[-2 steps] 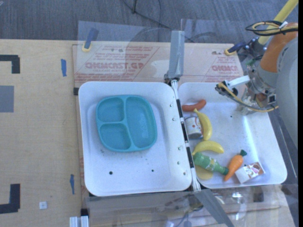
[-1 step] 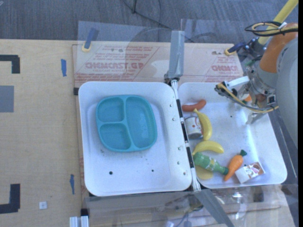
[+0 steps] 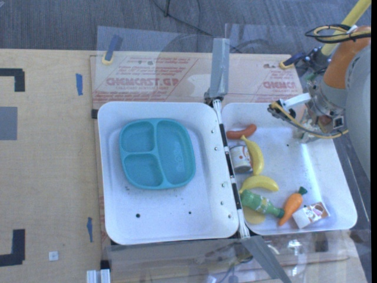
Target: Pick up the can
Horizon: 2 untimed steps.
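Camera view: gripper (image 3: 301,135) over right bin (image 3: 330,175), finger state cannot be told. Can (image 3: 240,158) lies well left of it, beside banana (image 3: 255,155).

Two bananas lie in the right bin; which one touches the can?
The upper banana, curving down the right side of the can below the sausage. The lower banana lies crosswise beneath the can, just above the green bottle.

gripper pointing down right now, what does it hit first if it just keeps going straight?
Likely bare floor of the right bin. The gripper hangs over its upper right part, well apart from the can and the bananas. Depth is hard to judge from one view.
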Tool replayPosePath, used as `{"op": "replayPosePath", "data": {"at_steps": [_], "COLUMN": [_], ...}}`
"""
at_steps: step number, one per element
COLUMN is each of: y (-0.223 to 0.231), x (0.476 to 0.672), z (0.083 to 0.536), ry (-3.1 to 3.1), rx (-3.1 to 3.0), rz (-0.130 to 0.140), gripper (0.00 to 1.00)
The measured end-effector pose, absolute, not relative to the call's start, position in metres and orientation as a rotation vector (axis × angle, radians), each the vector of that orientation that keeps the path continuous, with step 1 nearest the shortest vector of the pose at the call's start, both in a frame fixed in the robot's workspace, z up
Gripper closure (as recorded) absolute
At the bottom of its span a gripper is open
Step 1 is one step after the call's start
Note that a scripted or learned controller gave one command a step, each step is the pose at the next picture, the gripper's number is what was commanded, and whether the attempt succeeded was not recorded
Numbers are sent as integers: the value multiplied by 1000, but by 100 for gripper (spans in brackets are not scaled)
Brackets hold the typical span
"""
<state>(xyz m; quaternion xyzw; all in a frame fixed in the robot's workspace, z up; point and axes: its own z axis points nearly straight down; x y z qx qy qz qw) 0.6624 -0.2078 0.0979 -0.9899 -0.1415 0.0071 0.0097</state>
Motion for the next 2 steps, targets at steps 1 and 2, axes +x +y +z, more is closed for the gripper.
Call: {"op": "replayPosePath", "data": {"at_steps": [1, 2], "y": [-206, -155], "x": [662, 657], "z": [97, 86], "ry": [-444, -382], "rx": [-3088, -3118], "rz": [25, 4], "gripper": [0, 0]}}
